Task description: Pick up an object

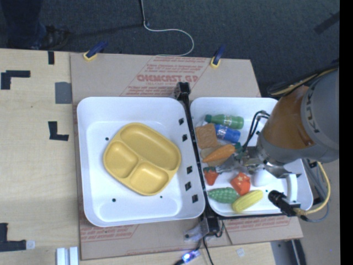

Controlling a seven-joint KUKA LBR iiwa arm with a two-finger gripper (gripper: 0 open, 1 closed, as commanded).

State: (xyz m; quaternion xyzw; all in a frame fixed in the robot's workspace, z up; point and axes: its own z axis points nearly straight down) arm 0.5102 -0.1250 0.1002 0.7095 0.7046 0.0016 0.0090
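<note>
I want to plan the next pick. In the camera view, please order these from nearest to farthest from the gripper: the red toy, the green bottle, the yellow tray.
From the gripper:
1. Red toy, just below it, right bin.
2. Green bottle, at the right bin's upper part.
3. Yellow tray, in the left bin.

Yellow tray [142,158], (perhaps) orange carrot [219,153]

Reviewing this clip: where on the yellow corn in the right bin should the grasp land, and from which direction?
Probably across the middle of the yellow corn, coming from above. It lies flat and slanted near the right bin's front wall, the green vegetable close at its left end. Closing across its narrow width, away from that end, looks least likely to snag the neighbour.
</note>
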